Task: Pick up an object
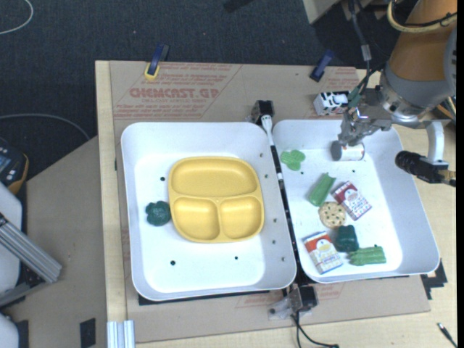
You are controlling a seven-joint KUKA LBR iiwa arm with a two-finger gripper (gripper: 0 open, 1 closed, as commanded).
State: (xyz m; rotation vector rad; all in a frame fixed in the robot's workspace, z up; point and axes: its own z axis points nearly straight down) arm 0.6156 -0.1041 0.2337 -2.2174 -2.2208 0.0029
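Cardboard-topped bench (181, 93) | L bin (138, 194): glossy yellow 3-compartment tray (216, 197) | R bin (413, 223): pincer (348, 149) gripping small white cylinder (353, 151)

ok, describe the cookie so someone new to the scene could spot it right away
Look in the right bin, among the pile of small items near its middle. The cookie lies just below the green block and left of the red-and-white packet. It is the one round, tan thing there, speckled with dark chips.

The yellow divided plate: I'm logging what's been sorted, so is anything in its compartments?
Empty. All three compartments of the yellow plate show bare; the green lump lies beside it.
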